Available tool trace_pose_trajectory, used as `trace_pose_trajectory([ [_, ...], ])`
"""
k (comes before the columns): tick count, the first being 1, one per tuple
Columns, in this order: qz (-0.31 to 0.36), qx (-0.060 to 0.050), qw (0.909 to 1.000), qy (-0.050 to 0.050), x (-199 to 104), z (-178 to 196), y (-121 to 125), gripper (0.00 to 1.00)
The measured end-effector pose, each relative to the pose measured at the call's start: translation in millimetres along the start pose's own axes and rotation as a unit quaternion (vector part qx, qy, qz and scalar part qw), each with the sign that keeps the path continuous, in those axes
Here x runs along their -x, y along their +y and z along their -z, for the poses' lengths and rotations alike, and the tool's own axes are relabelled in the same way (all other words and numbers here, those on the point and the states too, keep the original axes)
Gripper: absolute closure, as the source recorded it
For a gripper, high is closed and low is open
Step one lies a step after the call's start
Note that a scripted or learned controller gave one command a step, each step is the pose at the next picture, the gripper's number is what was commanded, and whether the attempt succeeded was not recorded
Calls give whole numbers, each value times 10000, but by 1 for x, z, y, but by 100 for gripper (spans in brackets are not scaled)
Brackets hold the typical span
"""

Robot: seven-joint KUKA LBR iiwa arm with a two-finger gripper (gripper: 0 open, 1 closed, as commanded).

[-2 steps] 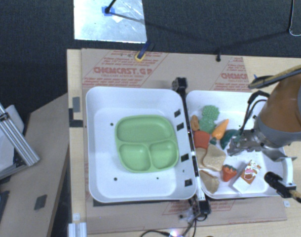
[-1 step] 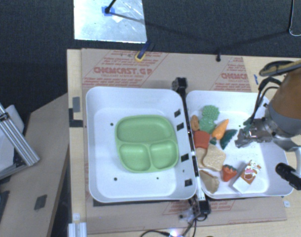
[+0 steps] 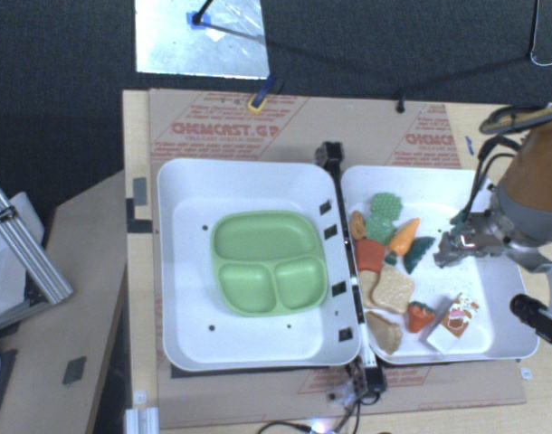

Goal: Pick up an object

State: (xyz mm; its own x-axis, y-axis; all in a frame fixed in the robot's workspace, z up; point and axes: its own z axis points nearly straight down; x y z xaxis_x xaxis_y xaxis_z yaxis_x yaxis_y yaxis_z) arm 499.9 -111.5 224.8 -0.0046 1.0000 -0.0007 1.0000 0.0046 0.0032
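Left bin [image 3: 181, 242]: shallow, white, bearing a pale green divided plate [image 3: 265, 262] with three compartments, roughly centred. Black clips along the seam between the two bins.

Right bin [image 3: 502, 319]: a cluster of toy food crowded toward its left half. At the top, a green bumpy broccoli-like piece [image 3: 384, 208]; just below and right of it, an orange carrot [image 3: 404, 235] lying at a slant, with a dark green piece [image 3: 419, 250] beside its lower end. Below those, a red block [image 3: 369, 254], then a tan slice of bread [image 3: 394, 289], then a second tan piece [image 3: 385, 331] near the front wall. To the right of the bread, a small red strawberry-like piece [image 3: 421, 315] and a white carton with red print [image 3: 456, 318], close together.

Further right, the gripper [image 3: 451, 247] low over the right bin, just beside the dark green piece, nothing visibly between its fingers; open or closed, cannot tell at this size. Grey arm with orange band [image 3: 540, 174] entering from the right edge.
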Motion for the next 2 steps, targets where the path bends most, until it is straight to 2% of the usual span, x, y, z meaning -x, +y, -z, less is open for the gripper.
trace_pose_trajectory([
  [2,31,2,10000,11,-101,-7,51,100],
])
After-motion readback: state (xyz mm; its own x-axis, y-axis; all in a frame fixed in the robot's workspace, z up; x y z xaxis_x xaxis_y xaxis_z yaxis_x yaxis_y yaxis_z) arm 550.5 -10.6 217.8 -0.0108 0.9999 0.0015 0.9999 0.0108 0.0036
